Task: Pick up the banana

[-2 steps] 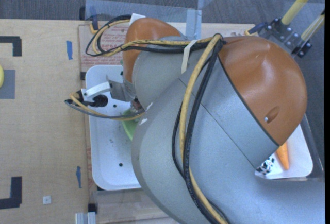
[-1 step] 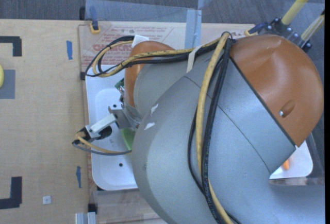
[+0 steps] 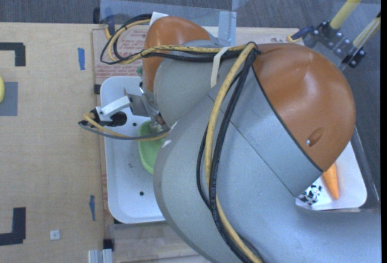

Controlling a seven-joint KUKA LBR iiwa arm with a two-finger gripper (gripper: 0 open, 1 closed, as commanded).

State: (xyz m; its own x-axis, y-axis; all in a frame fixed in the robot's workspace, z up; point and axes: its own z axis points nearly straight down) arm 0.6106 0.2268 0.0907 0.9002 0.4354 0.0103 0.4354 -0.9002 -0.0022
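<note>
the grey arm (image 3: 242, 207) with its orange band (image 3: 302, 98) looms nearest and covers much of both bins, and beneath it the gripper (image 3: 156, 126) hangs over the left-hand bin (image 3: 121, 195), just above a lime-green curved thing (image 3: 147, 156) too covered to name; whether the gripper is spread or pressed together i cannot tell. where the banana lies i cannot tell either, though an orange carrot-like piece (image 3: 331, 183) lies in the right-hand bin (image 3: 358, 195). a banana should be light, curved, soft and easily bruised, so i judge a gentle pinch across its thick middle the safest hold.
</note>
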